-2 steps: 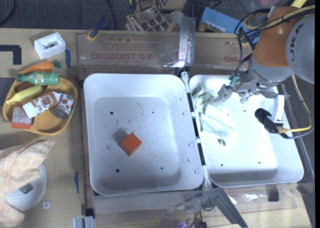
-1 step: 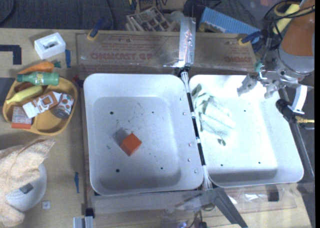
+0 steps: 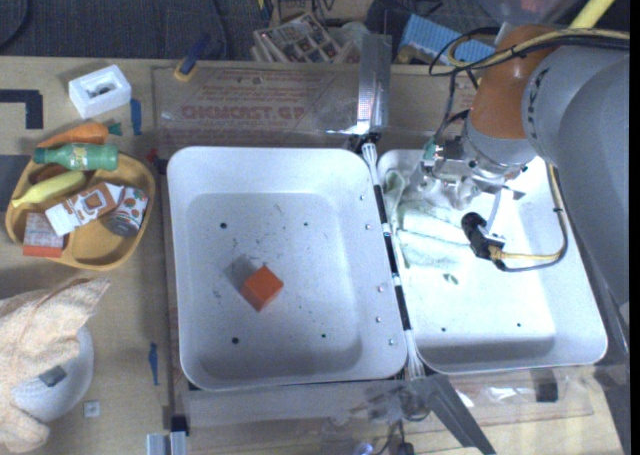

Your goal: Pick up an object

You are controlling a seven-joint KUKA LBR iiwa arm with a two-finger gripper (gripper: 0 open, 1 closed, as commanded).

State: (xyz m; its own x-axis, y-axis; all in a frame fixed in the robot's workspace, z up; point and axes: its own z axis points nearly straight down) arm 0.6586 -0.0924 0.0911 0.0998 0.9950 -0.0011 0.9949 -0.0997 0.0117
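Note:
An orange cube (image 3: 263, 287) lies in the left white bin (image 3: 200, 193), a little left of its middle and near the front. My gripper (image 3: 441, 179) is down in the far left corner of the right bin (image 3: 540, 323), well apart from the cube. Under and beside it lie pale, greenish translucent things (image 3: 428, 235), hard to make out against the white floor. The grey arm with its orange band (image 3: 505, 93) comes in from the upper right and hides the bin's far right part.
A black and yellow cable (image 3: 500, 248) loops off the wrist over the right bin. A wooden bowl (image 3: 85, 243) of toy food stands left of the bins, a cloth (image 3: 40, 328) below it. A clear plastic sheet (image 3: 260, 103) lies behind the left bin.

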